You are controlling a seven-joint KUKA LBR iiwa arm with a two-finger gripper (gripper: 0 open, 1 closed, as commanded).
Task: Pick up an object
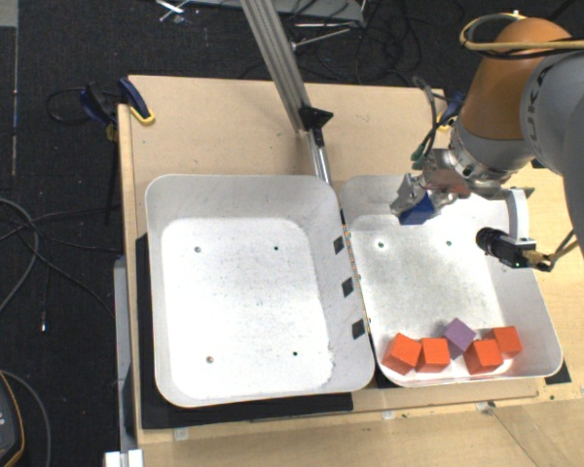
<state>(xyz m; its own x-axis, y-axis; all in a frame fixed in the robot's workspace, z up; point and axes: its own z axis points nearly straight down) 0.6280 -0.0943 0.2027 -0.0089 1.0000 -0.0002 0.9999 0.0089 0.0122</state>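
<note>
Blue block (418, 209) sits pinched between the jaws, raised above the right bin (540, 305).

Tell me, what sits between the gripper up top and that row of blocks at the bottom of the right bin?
Nothing: in the camera view, only bare white floor of the right bin separates the gripper from the blocks.

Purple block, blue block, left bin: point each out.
purple block (458, 334), camera view, top face.
blue block (419, 209), camera view, visible side under the gripper.
left bin (236, 272), camera view, bare floor.
</note>
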